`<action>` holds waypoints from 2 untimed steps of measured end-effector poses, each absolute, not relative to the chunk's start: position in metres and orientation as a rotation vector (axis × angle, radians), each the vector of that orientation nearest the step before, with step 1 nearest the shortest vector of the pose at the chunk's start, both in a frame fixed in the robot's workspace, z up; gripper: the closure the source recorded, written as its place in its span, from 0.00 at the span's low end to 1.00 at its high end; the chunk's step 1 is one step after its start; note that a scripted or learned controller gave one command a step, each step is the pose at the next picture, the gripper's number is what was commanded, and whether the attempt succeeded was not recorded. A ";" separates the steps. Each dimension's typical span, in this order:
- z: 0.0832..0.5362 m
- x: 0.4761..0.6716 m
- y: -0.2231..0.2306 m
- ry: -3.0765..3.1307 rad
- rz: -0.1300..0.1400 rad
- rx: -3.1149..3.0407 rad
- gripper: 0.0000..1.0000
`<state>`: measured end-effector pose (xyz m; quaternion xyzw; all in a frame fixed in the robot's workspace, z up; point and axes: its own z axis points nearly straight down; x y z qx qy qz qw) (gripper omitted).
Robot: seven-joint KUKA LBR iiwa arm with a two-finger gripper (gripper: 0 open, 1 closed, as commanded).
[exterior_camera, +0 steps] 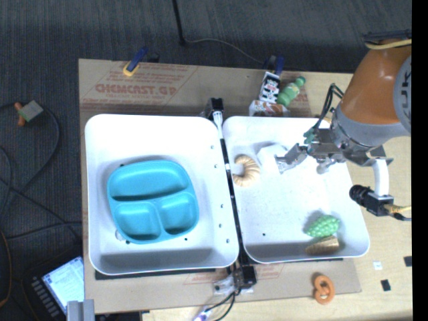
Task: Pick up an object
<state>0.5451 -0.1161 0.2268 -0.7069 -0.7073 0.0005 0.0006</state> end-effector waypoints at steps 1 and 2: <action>0.145 0.510 -0.108 -2.220 0.003 -2.220 0.00; 0.087 0.509 -0.129 -2.223 -0.003 -2.224 0.00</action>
